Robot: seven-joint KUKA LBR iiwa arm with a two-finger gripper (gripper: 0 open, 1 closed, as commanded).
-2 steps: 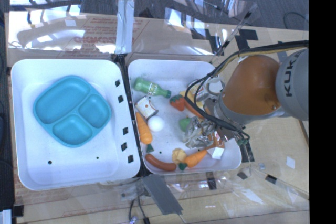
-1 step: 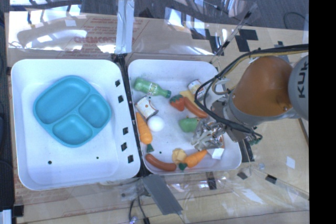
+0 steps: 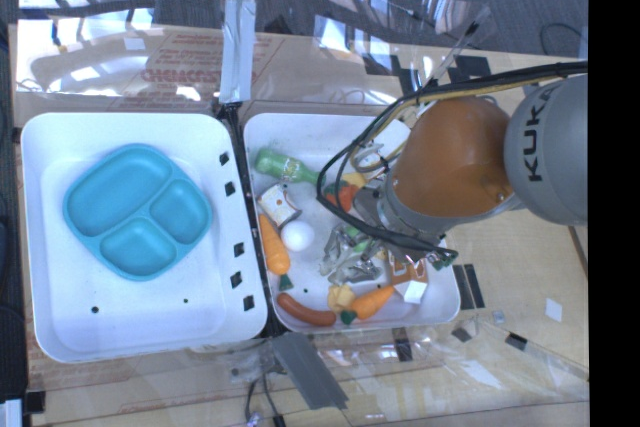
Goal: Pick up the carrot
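The carrot (image 3: 374,300), orange with a small green stub at its left end, lies near the front wall of the right bin (image 3: 330,127). It rests tilted, next to a yellow piece (image 3: 342,296). My gripper (image 3: 350,255) hangs low over the middle of that bin, just above and to the left of the carrot, under the orange wrist band (image 3: 450,160). Its metal parts blend with the clutter beneath. Nothing is visibly held.
The right bin also holds a green bottle-shaped item (image 3: 284,164), a small can (image 3: 279,205), a white egg (image 3: 298,236), an orange elongated piece (image 3: 273,246) and a sausage (image 3: 305,312). A blue divided plate (image 3: 137,210) sits in the left bin (image 3: 60,315).
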